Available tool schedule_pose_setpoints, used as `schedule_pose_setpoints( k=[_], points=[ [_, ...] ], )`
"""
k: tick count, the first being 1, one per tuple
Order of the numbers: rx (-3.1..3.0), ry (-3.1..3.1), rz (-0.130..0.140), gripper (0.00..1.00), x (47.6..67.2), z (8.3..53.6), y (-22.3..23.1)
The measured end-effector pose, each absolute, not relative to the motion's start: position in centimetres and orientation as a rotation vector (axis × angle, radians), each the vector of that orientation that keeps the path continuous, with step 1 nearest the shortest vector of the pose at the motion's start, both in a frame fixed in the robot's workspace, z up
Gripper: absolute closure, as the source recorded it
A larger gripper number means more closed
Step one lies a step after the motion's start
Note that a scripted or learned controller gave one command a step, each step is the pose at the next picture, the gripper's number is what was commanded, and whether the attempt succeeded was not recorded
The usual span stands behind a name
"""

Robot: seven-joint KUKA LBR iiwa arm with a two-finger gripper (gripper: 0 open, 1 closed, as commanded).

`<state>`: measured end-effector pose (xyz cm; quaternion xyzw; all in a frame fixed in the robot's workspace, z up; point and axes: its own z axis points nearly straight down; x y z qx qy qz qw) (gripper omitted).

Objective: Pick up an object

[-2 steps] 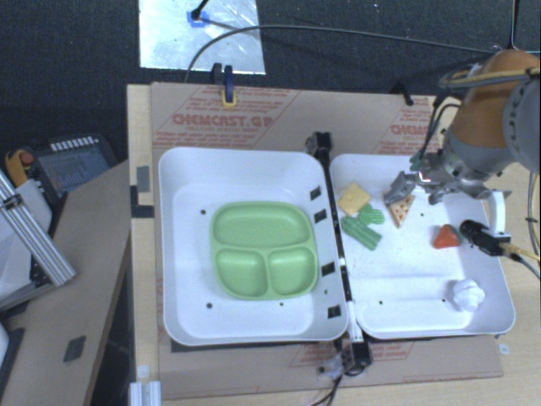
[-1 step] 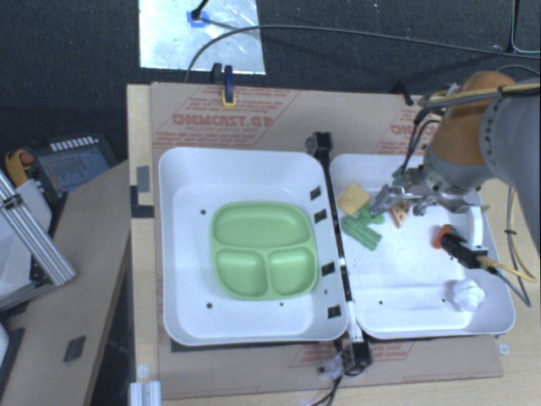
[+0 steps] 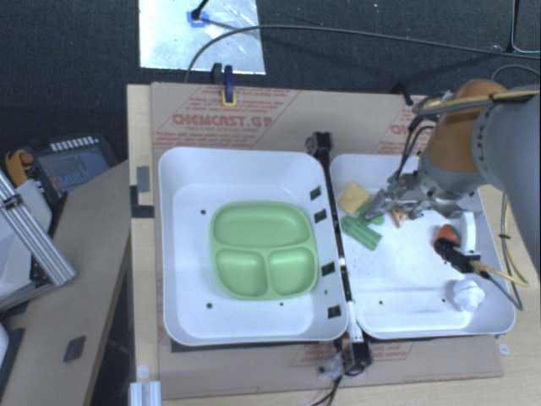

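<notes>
Green block (image 3: 363,232) lies in the right bin (image 3: 423,311); my claw (image 3: 382,207) hangs just above it, grip unclear to me.

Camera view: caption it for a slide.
Gripper low in right bin beside green block; green tray in left bin.

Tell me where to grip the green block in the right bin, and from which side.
Grip the green block across its narrow width at mid-length, coming from above. It lies flat and slanted on the right bin floor, its long sides apparently free; the yellow piece sits near its upper end.
</notes>
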<state>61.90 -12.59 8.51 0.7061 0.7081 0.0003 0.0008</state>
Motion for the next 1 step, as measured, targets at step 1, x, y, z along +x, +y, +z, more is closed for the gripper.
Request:
schedule_pose_setpoints(
  k=[1],
  points=[
    [2.214, 2.223, 0.008, 1.00, 62.10, 9.85, -12.55]
  ],
)
